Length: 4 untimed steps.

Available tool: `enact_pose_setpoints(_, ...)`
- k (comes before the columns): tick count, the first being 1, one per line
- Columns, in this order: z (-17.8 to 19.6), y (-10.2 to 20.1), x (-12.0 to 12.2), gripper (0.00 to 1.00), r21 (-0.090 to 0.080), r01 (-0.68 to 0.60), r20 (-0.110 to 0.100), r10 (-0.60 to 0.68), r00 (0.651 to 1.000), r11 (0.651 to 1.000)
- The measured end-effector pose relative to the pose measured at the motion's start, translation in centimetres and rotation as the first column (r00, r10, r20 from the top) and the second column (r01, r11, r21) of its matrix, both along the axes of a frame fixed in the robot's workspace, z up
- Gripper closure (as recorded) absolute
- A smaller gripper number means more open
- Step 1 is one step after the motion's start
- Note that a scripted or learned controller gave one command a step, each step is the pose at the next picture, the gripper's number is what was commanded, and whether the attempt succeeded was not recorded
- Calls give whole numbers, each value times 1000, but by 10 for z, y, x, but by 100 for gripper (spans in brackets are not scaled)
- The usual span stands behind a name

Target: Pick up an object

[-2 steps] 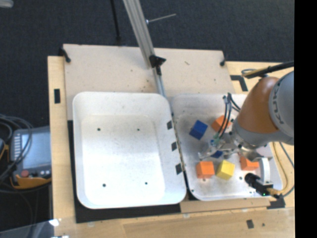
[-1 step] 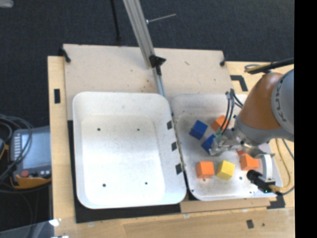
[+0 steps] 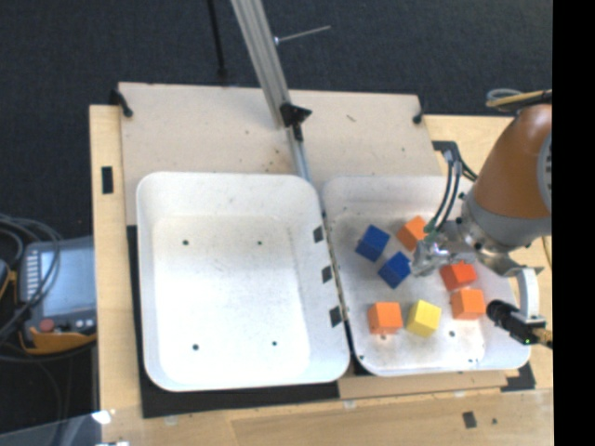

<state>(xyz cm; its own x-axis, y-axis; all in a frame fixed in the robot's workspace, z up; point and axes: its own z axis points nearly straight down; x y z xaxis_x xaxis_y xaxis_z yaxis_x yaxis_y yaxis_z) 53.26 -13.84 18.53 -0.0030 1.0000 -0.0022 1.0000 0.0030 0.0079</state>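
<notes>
Jaws (image 3: 426, 256) are low in the right bin (image 3: 372, 365); can't tell from this slant whether they're spread or pinched, and no cube shows between them. They sit in the middle of the cluster: orange cube (image 3: 412, 232) just up-left, blue cube (image 3: 395, 269) just left, red-orange cube (image 3: 458, 275) just right. Another blue cube (image 3: 372, 242), two more orange (image 3: 384, 317) (image 3: 468, 303) and a yellow cube (image 3: 424, 318) lie nearby. Left bin (image 3: 158, 193) holds no cubes. Risk: tight packing, so the jaws may land on a cube's top, shove neighbours aside, or clip two at once and lift nothing.
</notes>
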Motion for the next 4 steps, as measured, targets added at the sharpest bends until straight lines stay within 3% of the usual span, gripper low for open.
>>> enact_pose_setpoints(2, 87, -4, 1, 100, 0, -1, -1, 1, 1000, 1000)
enact_pose_setpoints(4, 64, 110, -2, 100, 4, -5, -8, 5, 1000, 1000)
